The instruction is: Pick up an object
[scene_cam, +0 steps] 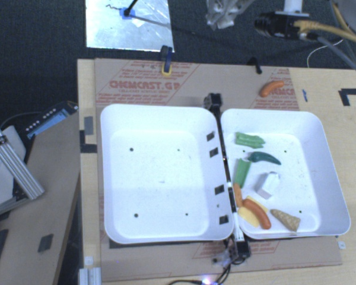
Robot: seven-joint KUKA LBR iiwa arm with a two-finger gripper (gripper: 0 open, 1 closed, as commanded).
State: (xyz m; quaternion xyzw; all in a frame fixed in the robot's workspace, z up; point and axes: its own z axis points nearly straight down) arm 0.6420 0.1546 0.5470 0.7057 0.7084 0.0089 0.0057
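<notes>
Surface [136, 76]: brown board bearing two shallow white bins, all below the claw. Left bin [115, 159]: down and to the left of the claw. Right bin [320, 159]: down and slightly right of the claw, holding a light green piece [249, 139], a dark green pepper [264, 157], a green stick [242, 171], a white block [267, 184], an orange sausage [258, 212] and a tan cone [286, 219]. Loose orange sausage [272, 88]: on the board outside the bins, nearest the claw. Claw [224, 8]: raised at the top edge, blurred; cannot tell how far open; nothing seen between the fingers.
</notes>
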